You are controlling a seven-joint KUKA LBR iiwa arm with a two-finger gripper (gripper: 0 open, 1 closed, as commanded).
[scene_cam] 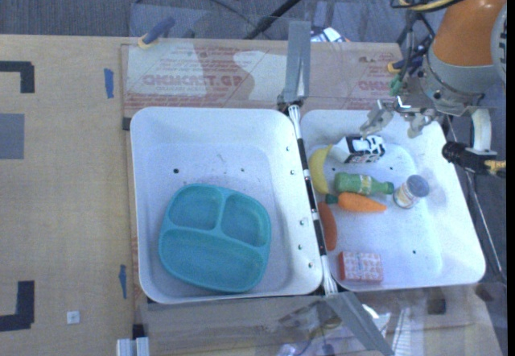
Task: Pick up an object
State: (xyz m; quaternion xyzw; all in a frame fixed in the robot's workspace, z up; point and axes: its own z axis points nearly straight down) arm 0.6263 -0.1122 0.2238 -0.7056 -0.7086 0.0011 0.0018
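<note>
Right, my hand [398,114] hangs over the far edge of the right bin [451,258], fingers spread and grasping nothing. Just below it, near the bin's far side, sits a small black-and-white toy [364,148]. Beside that, a banana [319,170] lies along the left wall, touching a green bottle [363,184] on its side. A carrot [361,202] rests just under the bottle, a small jar [411,190] to its right. A pink box [360,266] sits by the near edge. Over in the left bin [205,133], a teal divided plate [214,237].
</note>
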